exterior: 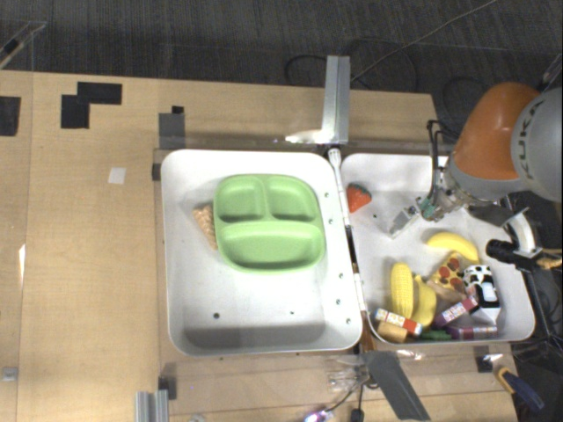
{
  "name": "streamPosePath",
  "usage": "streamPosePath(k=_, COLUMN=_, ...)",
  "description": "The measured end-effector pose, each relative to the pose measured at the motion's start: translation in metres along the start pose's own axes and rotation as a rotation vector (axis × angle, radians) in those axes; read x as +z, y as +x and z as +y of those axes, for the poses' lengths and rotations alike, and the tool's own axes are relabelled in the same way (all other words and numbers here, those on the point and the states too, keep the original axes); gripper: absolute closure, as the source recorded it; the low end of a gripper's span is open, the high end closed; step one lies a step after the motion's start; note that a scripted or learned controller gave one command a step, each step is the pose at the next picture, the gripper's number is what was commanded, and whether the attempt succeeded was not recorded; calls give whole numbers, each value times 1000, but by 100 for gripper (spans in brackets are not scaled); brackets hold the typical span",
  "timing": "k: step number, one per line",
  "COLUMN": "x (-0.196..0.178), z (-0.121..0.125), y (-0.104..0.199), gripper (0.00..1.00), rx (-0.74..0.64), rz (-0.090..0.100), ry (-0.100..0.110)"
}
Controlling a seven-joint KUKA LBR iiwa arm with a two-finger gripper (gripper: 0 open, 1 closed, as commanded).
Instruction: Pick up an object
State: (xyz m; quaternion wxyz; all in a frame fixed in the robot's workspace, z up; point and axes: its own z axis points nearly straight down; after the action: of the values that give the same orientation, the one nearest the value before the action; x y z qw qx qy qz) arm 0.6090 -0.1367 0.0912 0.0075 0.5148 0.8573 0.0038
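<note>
From the camera view, the arm (506,143) reaches in from three o'clock and hangs over the upper part of the right bin (380,172), with the gripper (420,211) low over bare white floor; whether its fingers are spread or pressed together I cannot tell, and nothing is seen between them. No one target is named, so the candidates are the toys in this bin: a small red piece (358,199) at nine o'clock of the gripper by the bin's left wall, a banana (453,243) close at five o'clock, and an ear of corn (401,288) at six o'clock, standing before a crowded heap of small things in the bin's lower corner. The left bin (255,323) carries a green divided plate (266,221) over something tan (204,224). To do the pick well, I judge the banana the best choice: it lies nearest and apart from the heap. The descent should centre across its narrow width, not its length, and the lift should wait until the fruit sits squarely gripped.
</note>
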Motion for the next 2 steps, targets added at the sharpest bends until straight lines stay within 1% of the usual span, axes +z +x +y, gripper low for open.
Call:
streamPosePath(k=1, x=-4, z=-55, y=62, gripper=0, rx=-227, rz=-6, ry=-6)
streamPosePath(k=2, x=-15, z=-52, y=63, gripper=100, rx=-225, rz=-1, ry=-9)
